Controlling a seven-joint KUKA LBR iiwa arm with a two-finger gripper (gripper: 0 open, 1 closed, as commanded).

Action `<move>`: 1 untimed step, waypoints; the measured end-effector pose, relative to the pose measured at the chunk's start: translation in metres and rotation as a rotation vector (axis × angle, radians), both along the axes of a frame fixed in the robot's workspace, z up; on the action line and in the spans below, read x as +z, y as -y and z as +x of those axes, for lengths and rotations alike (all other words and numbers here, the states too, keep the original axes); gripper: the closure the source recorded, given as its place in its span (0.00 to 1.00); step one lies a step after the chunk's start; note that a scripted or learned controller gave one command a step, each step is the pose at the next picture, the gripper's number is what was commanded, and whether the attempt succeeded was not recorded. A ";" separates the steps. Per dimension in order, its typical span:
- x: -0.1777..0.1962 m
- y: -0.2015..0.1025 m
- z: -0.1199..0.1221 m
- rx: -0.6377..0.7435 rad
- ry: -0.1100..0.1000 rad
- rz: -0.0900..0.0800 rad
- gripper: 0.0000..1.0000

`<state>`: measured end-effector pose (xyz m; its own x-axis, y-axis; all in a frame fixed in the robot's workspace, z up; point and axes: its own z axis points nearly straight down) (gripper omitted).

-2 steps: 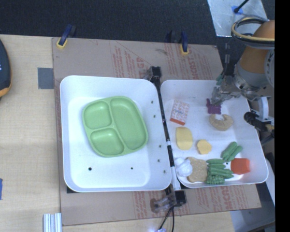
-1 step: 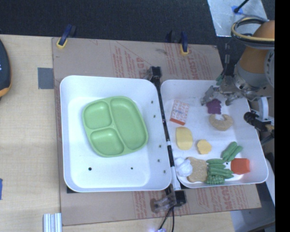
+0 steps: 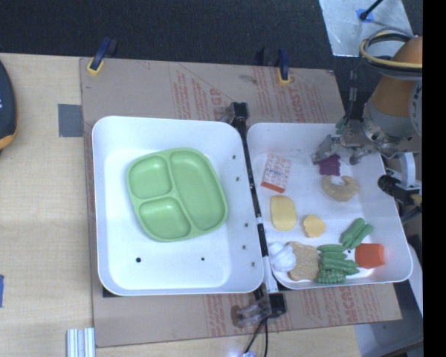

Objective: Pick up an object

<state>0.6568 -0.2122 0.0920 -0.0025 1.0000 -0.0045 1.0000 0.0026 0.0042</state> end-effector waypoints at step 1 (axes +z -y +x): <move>0.000 -0.001 -0.028 0.001 -0.011 0.004 0.00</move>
